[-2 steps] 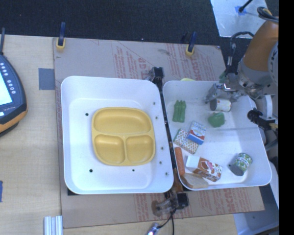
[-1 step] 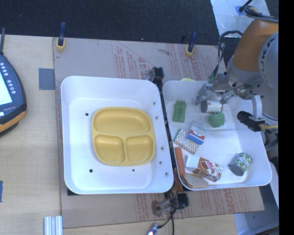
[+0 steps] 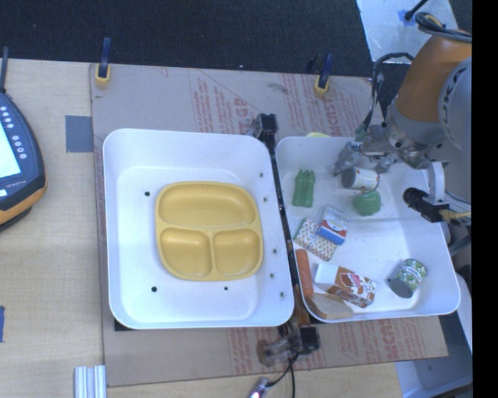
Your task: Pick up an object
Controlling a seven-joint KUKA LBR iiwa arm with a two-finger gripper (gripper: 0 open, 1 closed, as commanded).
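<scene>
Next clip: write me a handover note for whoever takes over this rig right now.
Pincer: low over the right bin, at its back, just above the green round object; nothing visibly gripped.
Right bin also holds a green pepper-like piece, small carton, snack packet, can.
Left bin holds the yellow divided tray.
Done: nothing lifted.
Left: grasp one object, lift it.

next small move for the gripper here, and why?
Probably lower straight down: the gripper sits in the right bin just above the round green object, with the other items lying further off, so that seems the nearest pick.
</scene>
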